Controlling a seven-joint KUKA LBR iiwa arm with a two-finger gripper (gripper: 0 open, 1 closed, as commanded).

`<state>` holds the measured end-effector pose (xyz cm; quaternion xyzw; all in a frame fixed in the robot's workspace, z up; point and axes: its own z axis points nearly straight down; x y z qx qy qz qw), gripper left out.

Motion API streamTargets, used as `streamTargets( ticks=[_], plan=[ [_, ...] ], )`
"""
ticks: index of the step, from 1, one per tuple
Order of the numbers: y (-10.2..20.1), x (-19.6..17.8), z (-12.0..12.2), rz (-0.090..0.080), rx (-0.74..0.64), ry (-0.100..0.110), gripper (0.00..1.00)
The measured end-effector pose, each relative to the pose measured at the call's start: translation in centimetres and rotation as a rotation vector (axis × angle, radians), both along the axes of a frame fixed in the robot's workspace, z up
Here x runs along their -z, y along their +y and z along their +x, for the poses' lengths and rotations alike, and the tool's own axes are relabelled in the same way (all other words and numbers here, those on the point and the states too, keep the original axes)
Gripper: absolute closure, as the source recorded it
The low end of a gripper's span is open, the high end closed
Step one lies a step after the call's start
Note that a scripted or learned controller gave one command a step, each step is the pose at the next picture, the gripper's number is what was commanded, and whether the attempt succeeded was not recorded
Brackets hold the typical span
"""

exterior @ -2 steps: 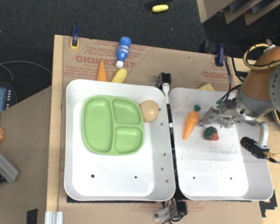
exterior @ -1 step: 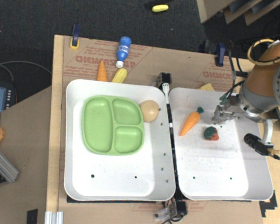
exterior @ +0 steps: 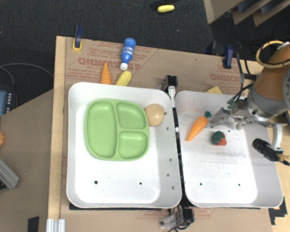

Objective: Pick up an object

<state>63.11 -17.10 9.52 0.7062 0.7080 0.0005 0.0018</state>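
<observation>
On a wooden bench seen from above, two shallow white bins sit side by side. At the right, the grey arm with its orange band reaches in over the right bin, and its gripper hangs low above the bin's upper part; whether it is wide or narrow cannot be told from this angle, and nothing shows held in it. Just below the gripper lies a small red and green toy, perhaps a strawberry, and beside that, to the left, a toy carrot lies at a slant. These two look like the likely choices for picking up, since they are nearest the gripper. The left bin holds a green divided plate with a tan ball touching its upper right corner. Behind the bins rest a small bottle, another carrot and a yellow corn cob, well out of reach.
</observation>
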Motion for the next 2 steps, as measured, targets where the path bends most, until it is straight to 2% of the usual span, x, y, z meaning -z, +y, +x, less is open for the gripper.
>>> streamTargets(
  ticks=[1,2],
  plan=[
    [3.3,1.1,-2.4,0.005,0.000,0.009,0.00],
    [3.1,0.0,-2.3,0.002,0.002,0.003,1.00]
  ],
)
